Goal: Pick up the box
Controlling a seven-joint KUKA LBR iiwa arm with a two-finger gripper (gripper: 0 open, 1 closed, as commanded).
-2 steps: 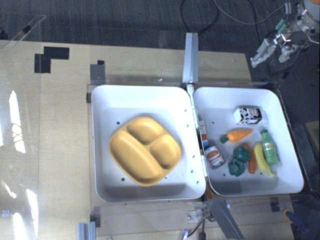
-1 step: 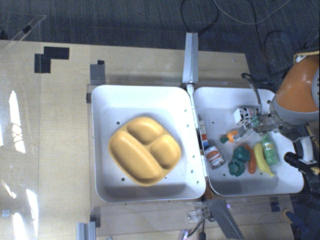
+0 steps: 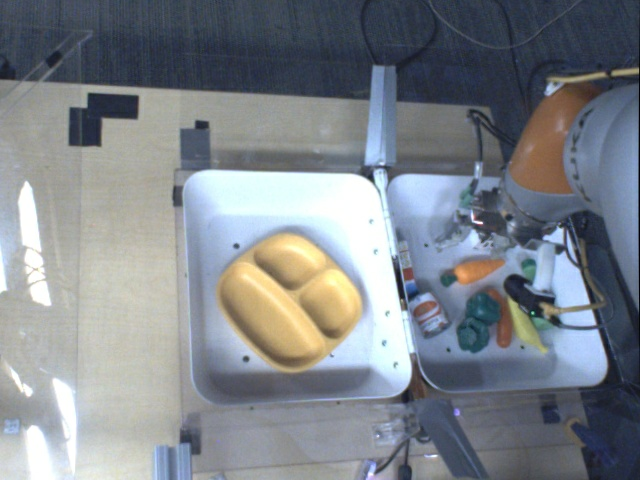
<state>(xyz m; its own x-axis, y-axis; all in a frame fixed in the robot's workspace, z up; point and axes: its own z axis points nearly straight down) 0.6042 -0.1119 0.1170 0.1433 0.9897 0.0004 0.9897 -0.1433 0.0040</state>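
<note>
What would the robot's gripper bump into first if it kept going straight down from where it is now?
Probably the carrot. The gripper hangs over the right bin pointing downward, and the carrot lies just under it in this view. Depth is hard to judge from one slanted camera, so it might reach bare bin floor beside it instead.

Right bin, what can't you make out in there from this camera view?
- Gripper: small and tangled with cables in the camera view; whether its fingers are open or shut is unclear.
- Right bin: its far right side is covered by the arm.
- Box: too small among the clutter to tell from the items by the carrot.
</note>
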